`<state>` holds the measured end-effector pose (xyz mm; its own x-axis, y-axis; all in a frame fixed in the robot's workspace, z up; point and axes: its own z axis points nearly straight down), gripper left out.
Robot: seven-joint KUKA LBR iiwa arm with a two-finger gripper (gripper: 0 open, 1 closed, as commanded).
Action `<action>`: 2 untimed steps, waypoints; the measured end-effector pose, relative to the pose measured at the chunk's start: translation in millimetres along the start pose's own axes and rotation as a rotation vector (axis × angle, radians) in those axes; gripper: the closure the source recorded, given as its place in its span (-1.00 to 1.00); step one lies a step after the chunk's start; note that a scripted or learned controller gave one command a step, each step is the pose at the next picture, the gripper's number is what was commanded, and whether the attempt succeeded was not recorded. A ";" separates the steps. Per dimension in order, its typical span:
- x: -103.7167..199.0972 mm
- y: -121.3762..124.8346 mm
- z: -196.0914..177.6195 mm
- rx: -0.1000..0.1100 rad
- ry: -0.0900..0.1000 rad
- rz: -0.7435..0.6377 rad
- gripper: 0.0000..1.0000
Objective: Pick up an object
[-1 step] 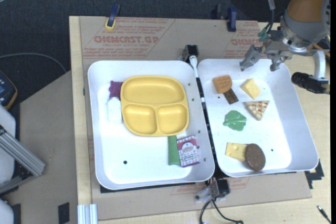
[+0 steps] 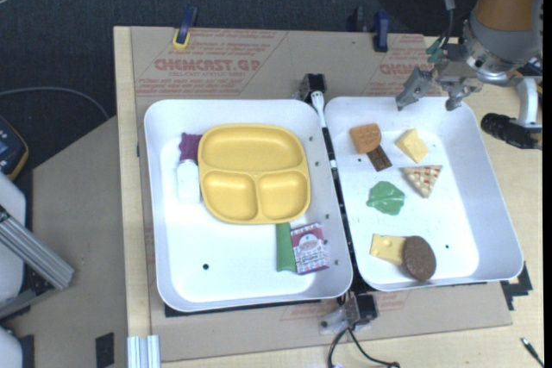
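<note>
Gripper (image 2: pixel 435 90): fingers spread, holding nothing, above right bin's (image 2: pixel 483 185) far rim.
Right bin: toast (image 2: pixel 365 137), cheese (image 2: pixel 412 145), pizza (image 2: pixel 423 179), leaf (image 2: pixel 385 197), cookie (image 2: pixel 419 258).
Left bin (image 2: pixel 164 211): yellow tray (image 2: pixel 254 171).

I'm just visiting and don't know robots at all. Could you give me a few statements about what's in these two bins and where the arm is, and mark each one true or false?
1. The yellow divided tray sits in the left bin. True.
2. The gripper is holding the pizza slice. False: the jaws are spread with nothing between them, above the far edge of the right bin.
3. A green leaf-shaped piece lies in the right bin. True.
4. The round brown cookie is on the yellow divided tray. False: it lies in the right bin, at its near end, touching a yellow cheese piece.
5. The tray's compartments hold food pieces. False: they look bare.
</note>
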<state>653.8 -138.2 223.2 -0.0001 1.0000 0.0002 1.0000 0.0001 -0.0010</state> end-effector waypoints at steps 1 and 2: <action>4.9 -10.1 56.0 0.007 0.001 0.000 -1.00; -4.5 -12.7 111.8 0.007 0.001 0.001 -1.00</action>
<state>641.0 -142.7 111.4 0.0011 1.0000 0.0016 1.0000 -0.0011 -0.0077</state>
